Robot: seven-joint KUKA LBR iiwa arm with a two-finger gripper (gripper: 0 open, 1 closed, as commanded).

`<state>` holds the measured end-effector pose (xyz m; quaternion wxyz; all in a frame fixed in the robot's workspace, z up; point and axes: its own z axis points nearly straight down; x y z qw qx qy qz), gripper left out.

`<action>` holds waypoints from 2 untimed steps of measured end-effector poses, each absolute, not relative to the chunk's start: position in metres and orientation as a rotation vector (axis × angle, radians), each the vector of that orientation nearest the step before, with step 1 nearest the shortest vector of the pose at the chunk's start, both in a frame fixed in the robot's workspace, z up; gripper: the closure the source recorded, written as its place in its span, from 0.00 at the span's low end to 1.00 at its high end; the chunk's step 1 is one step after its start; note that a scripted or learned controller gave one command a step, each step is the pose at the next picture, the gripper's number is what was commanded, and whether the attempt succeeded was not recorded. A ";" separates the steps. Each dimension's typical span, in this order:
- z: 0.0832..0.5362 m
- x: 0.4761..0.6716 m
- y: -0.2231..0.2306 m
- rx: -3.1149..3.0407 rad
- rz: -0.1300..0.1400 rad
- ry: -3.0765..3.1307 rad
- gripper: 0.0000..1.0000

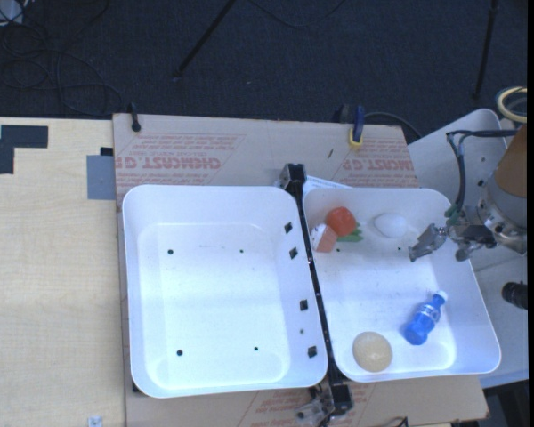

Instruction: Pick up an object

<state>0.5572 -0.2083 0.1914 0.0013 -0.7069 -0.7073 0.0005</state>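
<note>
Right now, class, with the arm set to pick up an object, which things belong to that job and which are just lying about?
Belong to the job:
gripper
right bin
blue bottle
orange object
white object
tan ball

Just lying about:
left bin
cardboard sheet
blue clamp

Looking down at a slant on 2 shallow white plastic bins (214, 205) lying side by side on a brown cardboard sheet (249, 154). Sitting in the right bin: a round orange toy (341, 221), a white rounded object (392, 225), a blue plastic bottle (423, 318), a beige ball (372, 350). Hanging over that bin's right rim, the grey two-finger gripper (443, 243), fingers spread, gripping nothing.
</note>
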 end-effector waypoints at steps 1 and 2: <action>0.084 0.619 -0.211 -2.216 -0.001 -2.230 0.00; 0.164 0.647 -0.132 -2.215 -0.009 -2.233 0.00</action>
